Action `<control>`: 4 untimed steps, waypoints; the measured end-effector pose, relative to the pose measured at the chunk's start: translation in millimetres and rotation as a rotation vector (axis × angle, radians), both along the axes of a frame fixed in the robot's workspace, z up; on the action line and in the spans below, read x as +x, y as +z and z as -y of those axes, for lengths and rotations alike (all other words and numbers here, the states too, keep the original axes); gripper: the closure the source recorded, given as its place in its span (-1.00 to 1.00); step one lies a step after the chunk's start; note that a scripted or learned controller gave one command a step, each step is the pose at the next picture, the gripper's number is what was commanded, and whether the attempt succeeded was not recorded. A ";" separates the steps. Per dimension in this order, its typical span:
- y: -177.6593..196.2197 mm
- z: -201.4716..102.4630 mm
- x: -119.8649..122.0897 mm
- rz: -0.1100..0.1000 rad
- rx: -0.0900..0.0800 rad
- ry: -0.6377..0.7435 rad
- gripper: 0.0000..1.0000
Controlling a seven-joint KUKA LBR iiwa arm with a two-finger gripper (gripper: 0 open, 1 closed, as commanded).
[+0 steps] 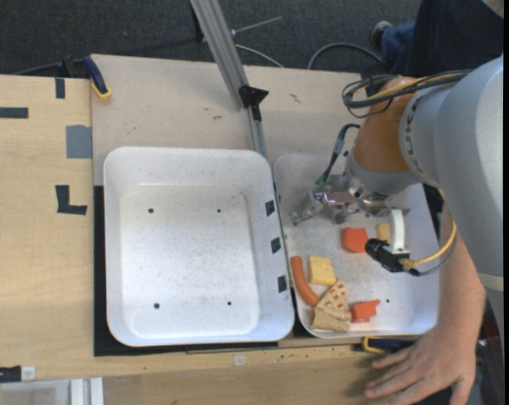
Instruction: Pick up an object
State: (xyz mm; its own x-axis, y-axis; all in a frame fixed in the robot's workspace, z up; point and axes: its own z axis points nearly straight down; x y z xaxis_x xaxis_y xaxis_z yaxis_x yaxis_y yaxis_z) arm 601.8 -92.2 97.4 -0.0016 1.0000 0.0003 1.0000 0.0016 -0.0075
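While the grey arm (457, 159) with its orange band (381, 137) reaches in from the right, its gripper (315, 207) hangs over the upper part of the right bin (423, 310), the metal fingers (303, 216) pointing left toward the divider between the two bins. Whether those fingers are spread or closed cannot be told from this slant, and nothing shows between them. The toy food lies lower in the same bin, apart from the fingers: an orange-red block (354, 240) just below the wrist, a pale yellow cheese cube (322, 270) beneath that, a sausage (302, 281) lying along the bin's left wall beside the cheese, a pizza slice (335, 298) and a tan wedge (328, 319) near the front rim, and a small red piece (365, 310) to their right. A white and black fitting (391, 247) with a yellow cable hangs off the arm just right of the orange-red block. The left bin (186, 243) sits beside it on the bench (153, 108). A person's hand (423, 369) rests on the bench's front edge, below the right bin.
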 end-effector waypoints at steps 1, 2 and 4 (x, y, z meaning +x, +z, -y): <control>-9.1 -0.4 -0.3 0.005 -0.001 0.000 -1.00; 1.3 -0.9 -0.2 0.005 -0.001 0.000 1.00; 104.8 10.9 -9.3 0.012 -0.002 -0.002 1.00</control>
